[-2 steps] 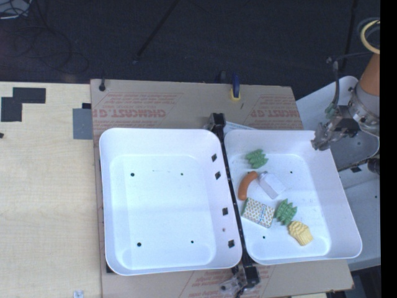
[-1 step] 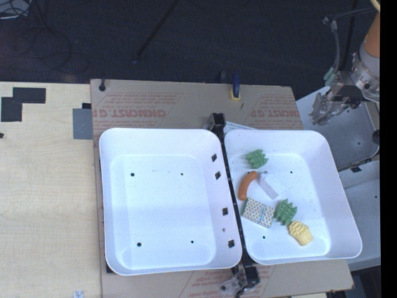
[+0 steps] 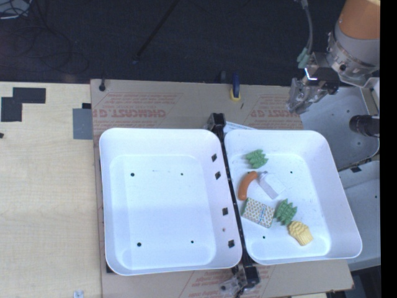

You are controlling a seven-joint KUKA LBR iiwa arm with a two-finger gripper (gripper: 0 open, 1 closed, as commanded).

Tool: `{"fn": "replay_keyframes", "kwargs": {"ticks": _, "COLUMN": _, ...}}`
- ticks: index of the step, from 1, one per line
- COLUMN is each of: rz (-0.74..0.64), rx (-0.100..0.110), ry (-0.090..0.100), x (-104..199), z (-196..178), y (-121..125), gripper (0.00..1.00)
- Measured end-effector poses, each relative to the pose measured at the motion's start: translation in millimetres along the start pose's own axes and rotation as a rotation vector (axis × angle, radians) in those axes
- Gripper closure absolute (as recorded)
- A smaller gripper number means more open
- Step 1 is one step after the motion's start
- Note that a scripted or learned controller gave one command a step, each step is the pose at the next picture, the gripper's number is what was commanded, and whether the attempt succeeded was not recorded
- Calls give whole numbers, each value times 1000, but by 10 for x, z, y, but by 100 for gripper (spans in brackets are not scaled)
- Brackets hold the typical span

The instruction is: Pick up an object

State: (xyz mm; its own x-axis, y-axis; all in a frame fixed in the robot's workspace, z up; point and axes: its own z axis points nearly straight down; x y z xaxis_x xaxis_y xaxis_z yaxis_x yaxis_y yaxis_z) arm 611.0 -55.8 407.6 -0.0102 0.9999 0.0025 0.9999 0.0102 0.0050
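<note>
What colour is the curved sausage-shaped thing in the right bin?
Orange; the sausage shows best in the camera view.

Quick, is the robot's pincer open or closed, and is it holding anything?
Pincer: cannot be told if open or closed; it hangs above the bench behind the right bin, with nothing seen in it.

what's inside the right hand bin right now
The right bin holds two green pieces, an orange curved piece, a pale flat piece, a patterned block and a yellow piece. Anything beneath them is hidden.
</note>
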Motion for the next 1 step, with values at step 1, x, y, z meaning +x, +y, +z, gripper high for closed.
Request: {"fn": "replay_keyframes", "kwargs": {"ticks": 1, "rz": -1, "rx": -7, "ry": 1, "x": 900, "z": -1242, "y": -205, "gripper": 100}}
